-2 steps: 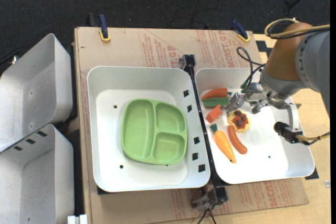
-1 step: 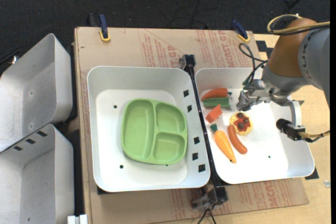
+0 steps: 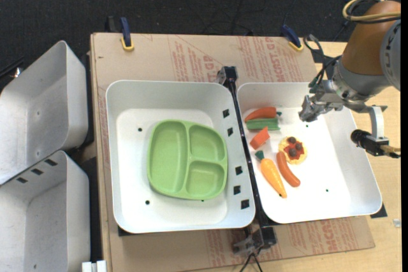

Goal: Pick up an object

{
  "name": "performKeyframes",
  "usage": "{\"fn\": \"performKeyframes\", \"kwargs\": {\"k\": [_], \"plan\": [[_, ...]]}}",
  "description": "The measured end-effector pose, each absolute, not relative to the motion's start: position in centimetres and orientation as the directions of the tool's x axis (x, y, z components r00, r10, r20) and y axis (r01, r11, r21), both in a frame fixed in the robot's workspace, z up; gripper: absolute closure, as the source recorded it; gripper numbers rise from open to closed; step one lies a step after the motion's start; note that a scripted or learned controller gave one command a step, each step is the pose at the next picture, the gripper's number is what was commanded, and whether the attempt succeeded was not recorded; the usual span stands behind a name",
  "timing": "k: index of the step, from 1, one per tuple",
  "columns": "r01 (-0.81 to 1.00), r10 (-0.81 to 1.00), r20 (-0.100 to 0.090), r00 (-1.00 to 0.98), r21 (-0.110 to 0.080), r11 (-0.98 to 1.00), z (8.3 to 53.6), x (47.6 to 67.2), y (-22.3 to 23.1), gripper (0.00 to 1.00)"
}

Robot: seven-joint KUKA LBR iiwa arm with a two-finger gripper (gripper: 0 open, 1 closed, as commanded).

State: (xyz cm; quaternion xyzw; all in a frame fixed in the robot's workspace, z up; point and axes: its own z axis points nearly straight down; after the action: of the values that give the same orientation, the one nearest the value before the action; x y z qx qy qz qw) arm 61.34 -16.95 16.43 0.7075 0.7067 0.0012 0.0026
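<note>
The gripper (image 3: pixel 310 110) is positioned over the right bin (image 3: pixel 344 188) (upper part); its state cannot be determined. Toy foods, including a carrot (image 3: pixel 273 177), are grouped at the bin's left side.

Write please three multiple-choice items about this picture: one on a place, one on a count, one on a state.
1. Where does the green divided plate lie?
A. in the left bin
B. in the right bin
C. on the cardboard

2. How many compartments has the plate?
A. two
B. three
C. five

3. How is the gripper placed?
A. above the right bin's upper part, apart from the toy food
B. pressed onto the plate
C. gripping the carrot

Answers: 1 A, it sits in the left bin. 2 B, three hollows show. 3 A, white floor separates it from the food.
</note>
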Motion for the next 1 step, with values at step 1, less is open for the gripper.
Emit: {"fn": "performKeyframes", "kwargs": {"k": [1], "plan": [[1.0,1.0,-0.002,0.002,0.005,-0.002,22.28,60.91,-17.71,1.0]]}}
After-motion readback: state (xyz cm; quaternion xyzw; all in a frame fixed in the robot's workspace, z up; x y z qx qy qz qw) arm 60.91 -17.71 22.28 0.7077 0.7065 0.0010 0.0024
